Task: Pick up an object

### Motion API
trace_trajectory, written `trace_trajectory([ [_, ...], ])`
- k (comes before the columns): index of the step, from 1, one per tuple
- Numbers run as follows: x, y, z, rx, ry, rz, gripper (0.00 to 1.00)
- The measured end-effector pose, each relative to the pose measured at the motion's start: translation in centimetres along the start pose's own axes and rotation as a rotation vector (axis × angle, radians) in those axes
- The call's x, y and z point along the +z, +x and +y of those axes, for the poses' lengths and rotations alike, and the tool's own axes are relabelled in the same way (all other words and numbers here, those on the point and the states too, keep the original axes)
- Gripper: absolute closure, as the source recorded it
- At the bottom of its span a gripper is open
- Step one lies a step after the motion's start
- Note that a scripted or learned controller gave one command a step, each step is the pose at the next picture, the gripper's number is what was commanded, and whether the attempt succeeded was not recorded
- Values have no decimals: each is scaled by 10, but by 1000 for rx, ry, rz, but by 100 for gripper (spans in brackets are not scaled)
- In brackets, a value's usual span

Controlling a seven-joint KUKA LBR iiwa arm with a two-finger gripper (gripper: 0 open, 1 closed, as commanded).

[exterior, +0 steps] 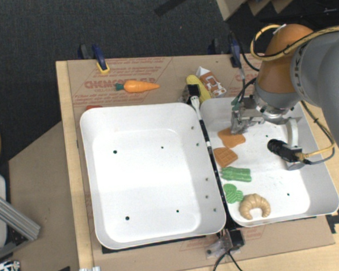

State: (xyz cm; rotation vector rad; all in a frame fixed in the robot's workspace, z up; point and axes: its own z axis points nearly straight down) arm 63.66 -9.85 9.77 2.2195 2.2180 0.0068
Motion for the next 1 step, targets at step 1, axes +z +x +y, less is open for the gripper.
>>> trace_trajectory([
  [1, 1, 0, 0, 0, 1, 0, 0],
])
